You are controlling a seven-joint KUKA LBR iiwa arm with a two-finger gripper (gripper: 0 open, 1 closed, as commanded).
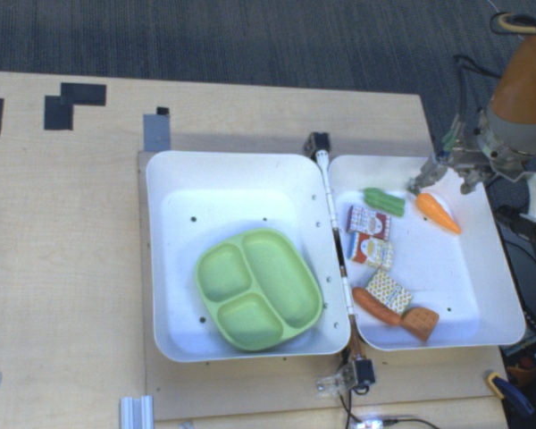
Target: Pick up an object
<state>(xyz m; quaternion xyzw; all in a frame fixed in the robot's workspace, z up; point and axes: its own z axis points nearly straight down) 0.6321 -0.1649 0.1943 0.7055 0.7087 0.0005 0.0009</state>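
The right bin (482,275) holds several toy items. An orange carrot (438,213) lies near its back right, with a green pepper (384,201) to its left. Two small cartons (368,222) (372,251) sit by the left wall. Toward the front lie a patterned box (389,290), a red sausage (375,307) and a brown bread piece (420,322). My gripper (447,180) hangs over the bin's back right corner, just above the carrot. It is open, with nothing between its fingers.
A green divided plate (259,289) lies in the left bin (174,239). A ridge between the bins (335,239) separates them. Dark cables (527,266) run past the right bin's outer edge.
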